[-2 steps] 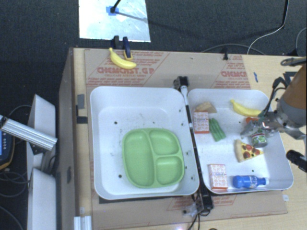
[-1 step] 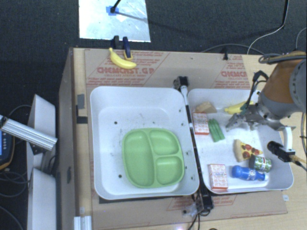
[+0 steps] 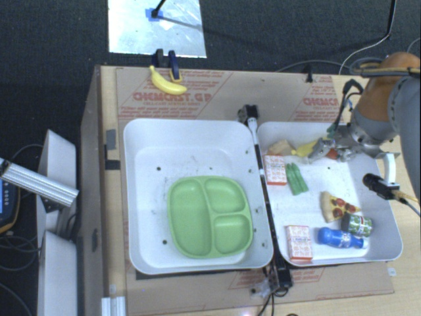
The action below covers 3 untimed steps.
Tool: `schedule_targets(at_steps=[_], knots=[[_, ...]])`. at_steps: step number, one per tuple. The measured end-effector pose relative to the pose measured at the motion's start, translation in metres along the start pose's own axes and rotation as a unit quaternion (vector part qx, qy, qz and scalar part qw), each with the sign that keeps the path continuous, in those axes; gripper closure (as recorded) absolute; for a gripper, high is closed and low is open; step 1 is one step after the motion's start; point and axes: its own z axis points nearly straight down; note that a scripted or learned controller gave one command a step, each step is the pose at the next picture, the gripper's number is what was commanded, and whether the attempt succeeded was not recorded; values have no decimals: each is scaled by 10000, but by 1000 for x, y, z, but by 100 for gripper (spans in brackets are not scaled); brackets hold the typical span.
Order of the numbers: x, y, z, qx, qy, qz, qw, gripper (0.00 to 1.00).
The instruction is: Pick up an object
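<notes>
The gripper hung low in the right bin, beside a yellow item. Its finger spread could not be told.

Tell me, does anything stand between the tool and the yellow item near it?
Nothing visible does. The tool sits in the right bin directly beside the yellow item, with no object between them.
</notes>
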Motion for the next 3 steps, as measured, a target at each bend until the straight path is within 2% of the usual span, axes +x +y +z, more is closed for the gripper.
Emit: schedule_targets(at_steps=[1, 2, 3], knots=[[-13, 18, 4, 182, 53, -20, 9998, 0], [-14, 21, -14, 108, 22, -9, 9999, 0], [-14, 22, -23, 81, 12, -8, 10000, 0]])
